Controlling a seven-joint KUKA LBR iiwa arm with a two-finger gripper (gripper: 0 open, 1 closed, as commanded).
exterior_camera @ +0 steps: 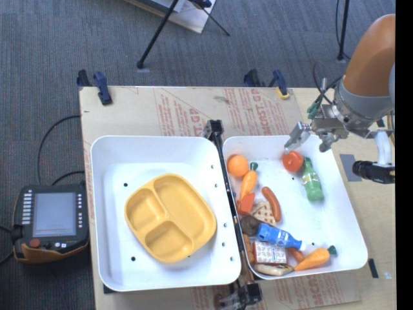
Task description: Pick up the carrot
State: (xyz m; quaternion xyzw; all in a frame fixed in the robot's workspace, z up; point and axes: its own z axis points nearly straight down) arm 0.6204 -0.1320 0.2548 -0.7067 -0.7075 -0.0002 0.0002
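Observation:
Two carrots lie in the right bin (342, 205). One carrot (248, 183) rests near the bin's left wall, its green top pointing up toward an orange (237, 165). The other carrot (313, 259) lies at the front right corner, its green top to the right. My gripper (308, 143) hovers over the far edge of the right bin, open, with nothing between its fingers. A red tomato (292, 161) sits just below its left finger. Both carrots are well apart from the gripper.
The right bin also holds a green bottle (312, 181), a sausage (273, 203), a waffle (262, 212), a blue bottle (279, 236) and a red packet (270, 253). A yellow divided plate (170, 217) lies in the left bin (110, 173).

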